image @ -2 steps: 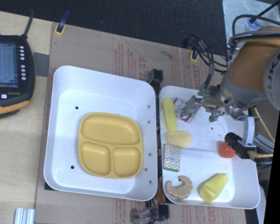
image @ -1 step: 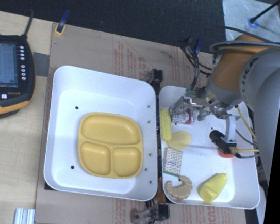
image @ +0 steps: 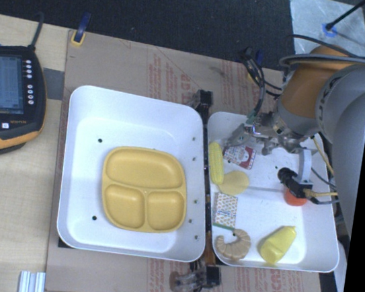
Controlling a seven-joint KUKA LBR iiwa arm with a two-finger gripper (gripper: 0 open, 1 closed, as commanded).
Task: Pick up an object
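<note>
Pale bench top (image: 2, 217) carries a cardboard sheet (image: 147, 62) with both bins on it.

1. Task object. No object is seen held. The nearest candidate is a red-and-white packet (image: 241, 156) lying at the upper left of the right bin (image: 319, 230), directly under the gripper (image: 250, 137).
2. End effector. The gripper hangs low over the packet. How far it is open, and whether it touches the packet, cannot be told from this angle.
3. Neighbours. A yellow elongated piece (image: 215, 162) lies just left of the packet and a pale disc (image: 235, 182) just below it. Further down the frame lie a printed card (image: 226, 210), a croissant-shaped item (image: 233, 243) and a yellow lemon-like item (image: 277, 243).
4. Surroundings. The left bin (image: 85, 161) holds a yellow divided tray (image: 143, 188). A control pendant (image: 0, 91) rests at the left edge of the frame.

Step in hand, as judged: positioning for the grasp. The next move calls for closing on the packet alone, clear of the elongated piece, then a straight lift.
</note>
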